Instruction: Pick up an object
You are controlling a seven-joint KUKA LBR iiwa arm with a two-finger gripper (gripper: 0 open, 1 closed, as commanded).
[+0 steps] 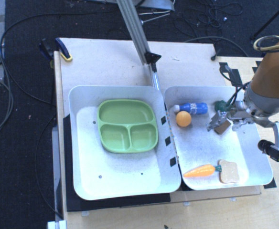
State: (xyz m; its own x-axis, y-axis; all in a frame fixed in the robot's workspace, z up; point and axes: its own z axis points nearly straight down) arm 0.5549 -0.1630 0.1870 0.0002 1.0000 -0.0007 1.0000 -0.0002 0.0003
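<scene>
The grey metal claw (219, 125) hangs above the right white bin (254, 168)'s open middle; I cannot tell its grip.

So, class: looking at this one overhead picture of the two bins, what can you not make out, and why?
- Gripper, camera view: small and blurred, so its state is unreadable.
- Dark green object in the right bin: partly covered by the gripper, too small to identify.
- Blue bottle: label too small to read.
- Arm: cut off by the right edge.
</scene>
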